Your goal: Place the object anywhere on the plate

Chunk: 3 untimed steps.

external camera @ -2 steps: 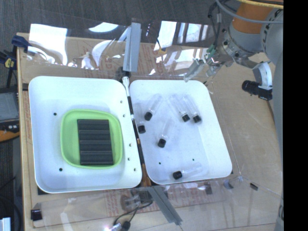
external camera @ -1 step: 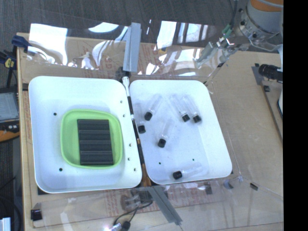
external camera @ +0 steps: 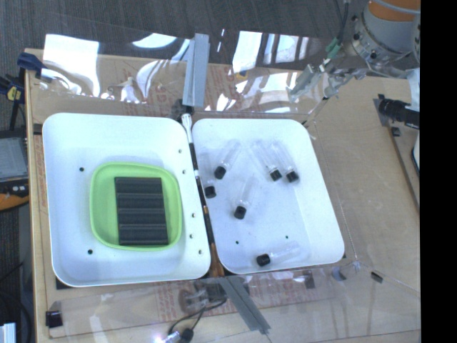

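In the right-hand bin [external camera: 325, 213] the small clear vials with black caps lie scattered on the white floor: one [external camera: 227, 157] near the upper left, a pair [external camera: 280, 164] side by side toward the upper right, one [external camera: 244, 199] near the middle, and one [external camera: 280, 256] along the lower edge. A lone black cap [external camera: 210, 191] sits close to the left wall. The arm [external camera: 385, 13] hangs well above and behind all of this, at the upper right corner of the bench, and its gripper [external camera: 314, 81] is beyond the bin's far right corner, well apart from every vial; the nearest are the pair at the upper right. From where I stand I cannot tell how the gripper is set, since it blends into the glare on the clear sheet behind the bins. In the left bin [external camera: 64, 191] sits the green plate [external camera: 100, 191], with a dark ribbed block [external camera: 141, 211] lying on it.
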Each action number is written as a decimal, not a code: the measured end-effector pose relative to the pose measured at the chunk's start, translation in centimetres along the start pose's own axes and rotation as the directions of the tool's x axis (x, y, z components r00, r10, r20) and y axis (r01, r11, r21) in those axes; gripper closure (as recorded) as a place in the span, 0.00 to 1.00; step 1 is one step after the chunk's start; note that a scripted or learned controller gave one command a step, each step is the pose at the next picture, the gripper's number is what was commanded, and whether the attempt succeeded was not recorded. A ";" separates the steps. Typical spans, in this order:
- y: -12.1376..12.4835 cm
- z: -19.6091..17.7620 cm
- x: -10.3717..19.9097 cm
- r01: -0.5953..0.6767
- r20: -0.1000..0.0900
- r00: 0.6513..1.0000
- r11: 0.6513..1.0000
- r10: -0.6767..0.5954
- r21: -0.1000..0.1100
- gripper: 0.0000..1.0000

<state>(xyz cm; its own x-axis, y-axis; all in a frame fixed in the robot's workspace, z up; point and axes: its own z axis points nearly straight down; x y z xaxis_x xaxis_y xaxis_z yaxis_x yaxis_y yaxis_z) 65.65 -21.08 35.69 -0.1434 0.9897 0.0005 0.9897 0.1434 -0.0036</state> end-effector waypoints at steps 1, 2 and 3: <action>0.0 0.9 0.0 -0.053 -0.001 0.999 0.999 0.053 0.001 0.00; 0.0 4.6 0.0 -0.108 0.000 0.994 0.994 0.108 0.000 0.00; 0.1 8.2 0.1 -0.120 0.000 0.993 0.993 0.120 0.000 0.00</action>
<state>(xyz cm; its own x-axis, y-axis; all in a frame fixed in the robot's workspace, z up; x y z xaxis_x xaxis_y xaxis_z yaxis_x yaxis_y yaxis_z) 65.68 -20.99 27.52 -0.0231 0.9997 -0.0003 0.9997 0.0231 -0.0039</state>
